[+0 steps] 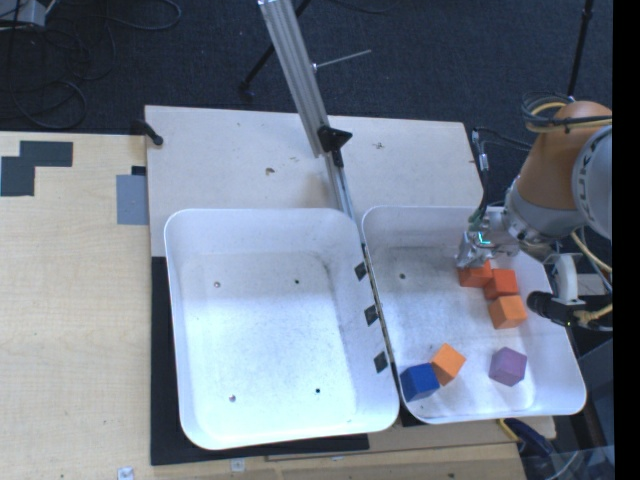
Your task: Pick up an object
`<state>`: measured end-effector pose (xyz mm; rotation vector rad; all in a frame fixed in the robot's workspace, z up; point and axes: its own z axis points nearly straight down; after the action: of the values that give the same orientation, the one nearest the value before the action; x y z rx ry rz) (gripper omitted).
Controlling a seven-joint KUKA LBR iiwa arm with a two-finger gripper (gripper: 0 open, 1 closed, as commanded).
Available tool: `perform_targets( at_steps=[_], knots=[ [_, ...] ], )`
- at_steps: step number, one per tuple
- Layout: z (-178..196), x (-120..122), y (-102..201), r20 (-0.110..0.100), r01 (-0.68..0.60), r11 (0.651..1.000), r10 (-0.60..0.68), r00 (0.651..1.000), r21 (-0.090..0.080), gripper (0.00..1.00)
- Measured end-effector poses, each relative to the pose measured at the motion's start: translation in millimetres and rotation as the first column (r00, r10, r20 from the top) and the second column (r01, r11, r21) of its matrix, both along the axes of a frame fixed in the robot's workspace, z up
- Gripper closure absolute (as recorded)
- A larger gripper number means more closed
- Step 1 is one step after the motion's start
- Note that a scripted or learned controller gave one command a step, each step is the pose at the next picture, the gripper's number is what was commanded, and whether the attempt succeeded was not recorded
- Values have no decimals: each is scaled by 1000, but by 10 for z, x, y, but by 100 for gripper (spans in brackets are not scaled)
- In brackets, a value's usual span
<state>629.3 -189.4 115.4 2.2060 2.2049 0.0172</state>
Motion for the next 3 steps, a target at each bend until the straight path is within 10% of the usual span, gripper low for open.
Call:
perform_targets(
  at_steps=[1,3],
  knots=[
    [-115,-145,-49,-15,-3,1000,3,1000,5,0],
    [150,388,393,-21,-4,1000,4,1000,8,0]
  ],
)
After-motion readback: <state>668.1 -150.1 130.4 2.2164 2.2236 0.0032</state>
